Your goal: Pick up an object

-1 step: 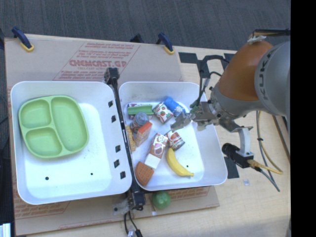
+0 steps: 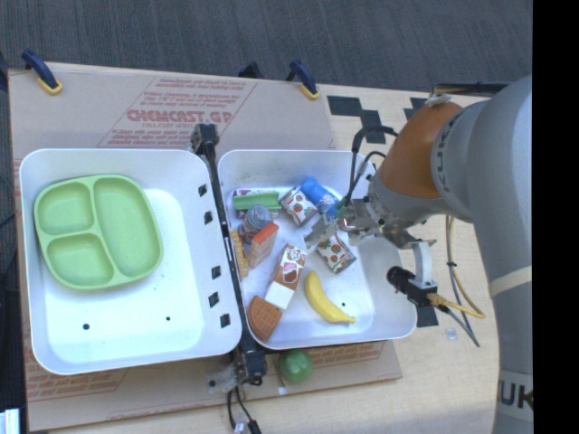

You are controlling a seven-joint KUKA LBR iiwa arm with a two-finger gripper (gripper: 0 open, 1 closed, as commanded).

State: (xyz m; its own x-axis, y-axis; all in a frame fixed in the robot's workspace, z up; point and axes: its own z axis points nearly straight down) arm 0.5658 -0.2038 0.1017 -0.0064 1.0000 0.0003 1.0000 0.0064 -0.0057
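The right-hand shallow white bin holds a jumble of small toy groceries. A small white carton printed with red strawberries lies just below the claw, near the bin's middle-right; its long axis runs slightly aslant, from upper left to lower right. Below it a yellow plastic banana lies with its long axis slanting from upper left down to lower right, its tip towards the bin's front corner. A second strawberry carton and a blue bottle-like piece lie just above the claw. The grey arm with its orange band reaches in from the right, wrist bent low over the bin. Whether the claw is wide or narrow I cannot tell. The left white bin carries a light green divided plastic tray.
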